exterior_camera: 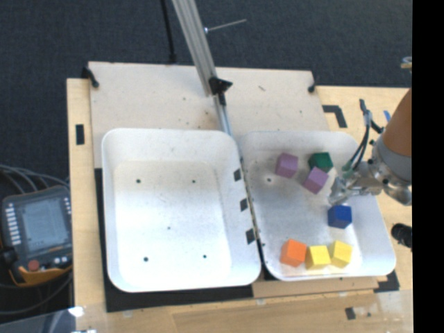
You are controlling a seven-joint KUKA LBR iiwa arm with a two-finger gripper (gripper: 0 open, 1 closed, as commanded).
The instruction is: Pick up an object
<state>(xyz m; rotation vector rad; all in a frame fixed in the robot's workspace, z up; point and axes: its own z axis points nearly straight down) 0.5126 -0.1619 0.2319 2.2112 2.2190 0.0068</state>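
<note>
Arm hangs over the blue cube in the right bin

While the left bin (173, 207) lies bare of blocks, everything worth grabbing is crowded into the right bin (368, 255), and that is where the arm has reached in from the right. The gripper (345, 189) sits low over the bin floor, just above the blue cube (340, 216), which looks like the likeliest target: it stands on its own with free space all round it, an easier pick than its neighbours. From here I cannot tell whether the fingers are spread or closed; the metal parts blur together, and nothing shows between them, so I would not call anything held.

Just beside the gripper, to its upper left, a purple cube (316, 179) lies tilted, near a green cube (320, 161), with a second purple cube (286, 164) a little further left. Along the near wall an orange cube (293, 252) and two yellow cubes (319, 257) (341, 253) sit in a row, touching or nearly so. Packed like that, they would leave the fingers little room.

My guess is the descent onto the blue cube is the step in hand, the lift not yet made.
</note>
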